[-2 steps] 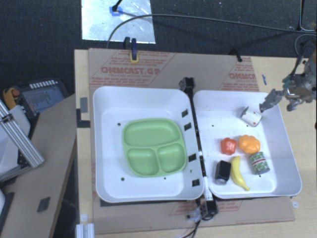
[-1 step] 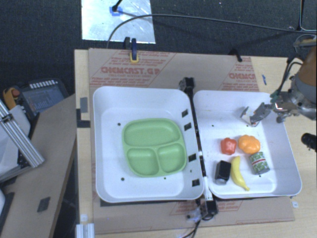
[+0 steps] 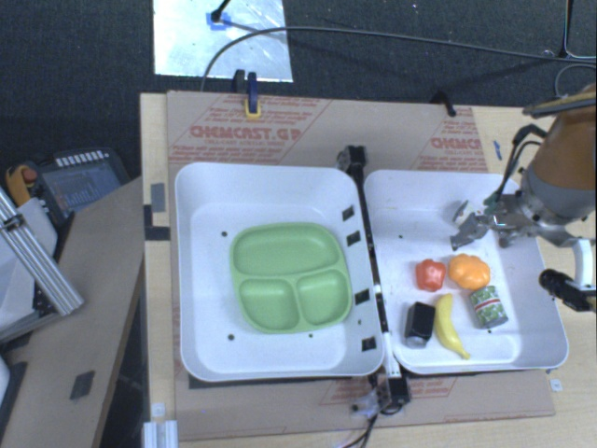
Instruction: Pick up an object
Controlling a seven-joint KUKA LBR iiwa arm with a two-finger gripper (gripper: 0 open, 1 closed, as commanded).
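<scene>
Camera view cuts the grey arm (image 3: pixel 564 171) off at the right edge, and the gripper (image 3: pixel 464 230) is small and blurry over the upper part of the right bin (image 3: pixel 401 203), so I cannot tell how its tips stand; nothing visible sits between them. Lower in that bin cluster a glossy red pepper-like piece (image 3: pixel 430 274), a rounded orange fruit (image 3: pixel 469 271), a curved yellow banana (image 3: pixel 451 326), a small labelled can (image 3: pixel 488 307) and a matte black block (image 3: pixel 420 322). Left bin (image 3: pixel 201 203) holds a smooth green three-compartment tray (image 3: pixel 289 277).
</scene>
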